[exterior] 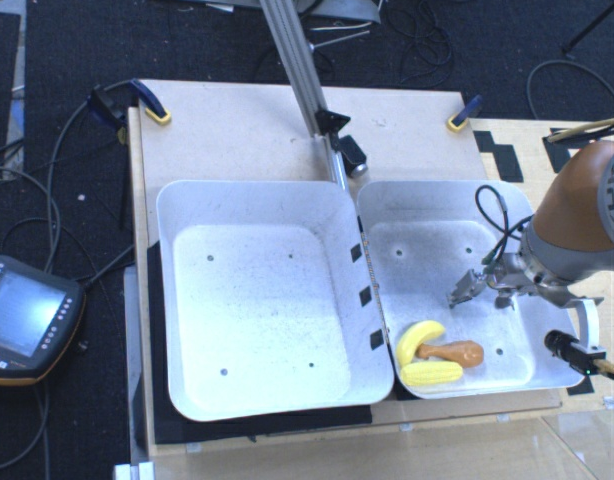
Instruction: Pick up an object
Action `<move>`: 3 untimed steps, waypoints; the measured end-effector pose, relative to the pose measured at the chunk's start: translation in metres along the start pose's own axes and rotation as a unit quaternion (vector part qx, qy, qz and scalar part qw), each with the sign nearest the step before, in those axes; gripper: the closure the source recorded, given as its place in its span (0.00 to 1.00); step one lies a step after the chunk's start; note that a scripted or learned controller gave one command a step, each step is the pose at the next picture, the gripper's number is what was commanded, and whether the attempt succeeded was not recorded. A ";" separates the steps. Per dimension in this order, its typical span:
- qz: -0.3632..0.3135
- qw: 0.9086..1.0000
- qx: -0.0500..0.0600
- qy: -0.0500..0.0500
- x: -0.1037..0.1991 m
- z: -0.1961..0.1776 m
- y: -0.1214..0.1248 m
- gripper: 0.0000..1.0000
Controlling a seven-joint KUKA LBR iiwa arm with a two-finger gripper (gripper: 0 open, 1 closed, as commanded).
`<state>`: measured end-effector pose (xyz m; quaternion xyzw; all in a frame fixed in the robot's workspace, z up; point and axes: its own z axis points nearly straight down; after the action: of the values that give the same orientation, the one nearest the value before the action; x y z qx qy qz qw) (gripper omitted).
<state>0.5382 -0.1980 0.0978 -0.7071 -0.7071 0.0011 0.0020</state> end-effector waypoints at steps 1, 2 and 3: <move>0.000 1.000 -0.002 -0.001 -0.001 -0.012 0.001 1.00; -0.001 1.000 -0.005 -0.001 0.006 -0.064 0.011 1.00; -0.001 1.000 -0.004 -0.001 0.014 -0.115 0.005 1.00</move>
<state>0.5441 -0.1843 0.2130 -0.7067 -0.7075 -0.0011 -0.0017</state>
